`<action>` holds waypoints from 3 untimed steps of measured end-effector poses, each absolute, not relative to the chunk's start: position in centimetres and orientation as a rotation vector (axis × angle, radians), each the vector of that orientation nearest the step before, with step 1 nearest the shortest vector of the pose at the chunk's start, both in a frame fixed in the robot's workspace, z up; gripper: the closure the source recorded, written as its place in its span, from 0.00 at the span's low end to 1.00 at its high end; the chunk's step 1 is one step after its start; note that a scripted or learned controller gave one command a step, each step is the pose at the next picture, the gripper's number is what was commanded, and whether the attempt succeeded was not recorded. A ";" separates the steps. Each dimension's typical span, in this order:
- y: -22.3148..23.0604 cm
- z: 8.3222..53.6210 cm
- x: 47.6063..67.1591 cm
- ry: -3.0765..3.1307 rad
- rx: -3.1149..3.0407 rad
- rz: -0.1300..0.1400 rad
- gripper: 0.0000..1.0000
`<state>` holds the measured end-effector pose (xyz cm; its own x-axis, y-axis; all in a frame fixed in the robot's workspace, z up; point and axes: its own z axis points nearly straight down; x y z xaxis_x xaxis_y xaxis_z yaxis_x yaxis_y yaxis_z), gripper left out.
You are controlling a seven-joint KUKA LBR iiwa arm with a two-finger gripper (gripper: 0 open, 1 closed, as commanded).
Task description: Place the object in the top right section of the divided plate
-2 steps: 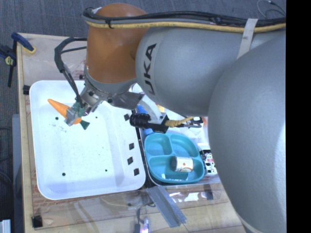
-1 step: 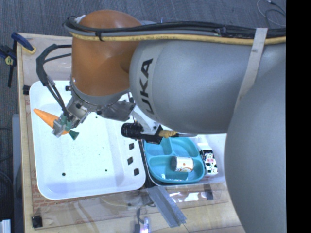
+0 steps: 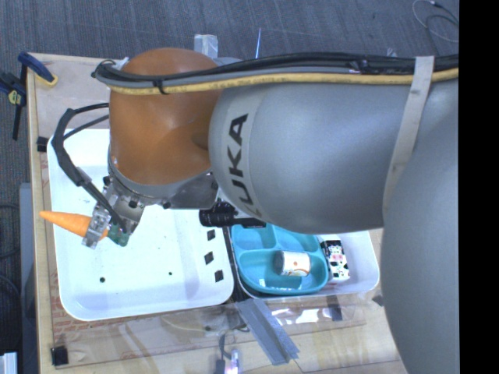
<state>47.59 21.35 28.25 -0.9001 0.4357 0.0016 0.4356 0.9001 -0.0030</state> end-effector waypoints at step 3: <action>21.9 25.4 48.5 -3.110 0.440 0.002 1.00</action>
